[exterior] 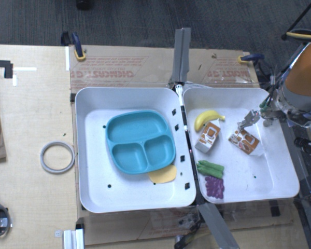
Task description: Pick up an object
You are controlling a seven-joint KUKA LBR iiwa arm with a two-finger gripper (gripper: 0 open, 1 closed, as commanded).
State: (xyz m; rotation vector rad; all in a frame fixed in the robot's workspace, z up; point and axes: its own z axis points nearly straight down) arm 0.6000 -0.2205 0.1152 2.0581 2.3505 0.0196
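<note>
- Gripper (247,121) low in right bin (280,188), just above an orange-and-white carton (244,141); can't tell its finger state.
- Near it: banana (206,119), a second carton (208,137), green pods (211,167), purple grapes (214,186).
- Left bin (93,191): blue divided tray (140,141), yellow piece (163,175) at its edge.

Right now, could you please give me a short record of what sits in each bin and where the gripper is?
left bin: blue divided tray, with a yellow piece showing from under its near edge
right bin: banana, small carton, orange-and-white packet, green pea pod, purple grapes
gripper: over the right bin, just above the packet's far end
grasp: nothing seen between the fingers
bench left of bins: roll of tape
</note>
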